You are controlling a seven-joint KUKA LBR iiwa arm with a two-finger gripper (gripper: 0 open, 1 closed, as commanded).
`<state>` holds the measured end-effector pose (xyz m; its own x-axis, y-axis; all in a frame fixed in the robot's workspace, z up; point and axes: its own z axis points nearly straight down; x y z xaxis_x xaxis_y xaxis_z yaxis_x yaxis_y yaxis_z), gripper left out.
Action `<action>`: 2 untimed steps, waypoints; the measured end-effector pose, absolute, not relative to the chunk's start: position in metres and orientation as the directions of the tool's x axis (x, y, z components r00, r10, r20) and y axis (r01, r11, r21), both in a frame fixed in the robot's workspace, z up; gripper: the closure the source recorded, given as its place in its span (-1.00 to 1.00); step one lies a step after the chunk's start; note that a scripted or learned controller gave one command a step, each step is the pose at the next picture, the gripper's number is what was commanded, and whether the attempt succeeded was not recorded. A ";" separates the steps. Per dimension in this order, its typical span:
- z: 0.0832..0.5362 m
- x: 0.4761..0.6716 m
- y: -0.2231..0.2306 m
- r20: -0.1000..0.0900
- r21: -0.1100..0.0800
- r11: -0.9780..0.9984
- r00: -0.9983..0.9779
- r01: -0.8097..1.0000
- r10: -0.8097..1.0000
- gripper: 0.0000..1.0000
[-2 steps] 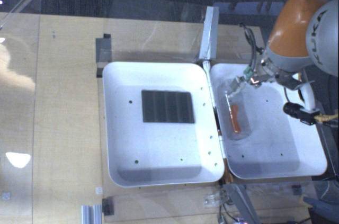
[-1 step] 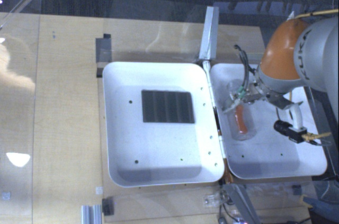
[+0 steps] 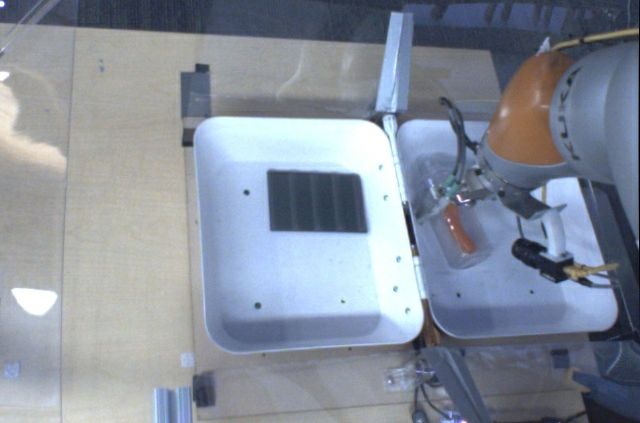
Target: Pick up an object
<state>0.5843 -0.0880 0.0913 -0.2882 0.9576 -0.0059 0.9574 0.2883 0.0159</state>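
The hand (image 3: 452, 194) is hanging low in the right bin (image 3: 500, 316), just above a small orange-red object (image 3: 459, 231) lying near the bin's left wall. Whether it is gripping cannot be told here. The object is looking light, stiff and slick, so a hold across its narrow middle seems best.

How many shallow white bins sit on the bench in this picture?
2. The left bin lies mid-frame with a dark ribbed panel inside; the right bin adjoins it, partly hidden beneath the arm.

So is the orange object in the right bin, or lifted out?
In the bin: the orange object lies flat on the right bin floor, inside a clear wrapper, under the arm.
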 end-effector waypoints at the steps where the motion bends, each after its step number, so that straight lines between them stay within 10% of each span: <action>1: 0.103 0.586 -0.087 -0.007 0.021 0.290 -0.290 0.957 0.957 1.00; 2: 0.186 0.668 -0.080 -0.002 0.005 0.223 -0.223 0.975 0.975 1.00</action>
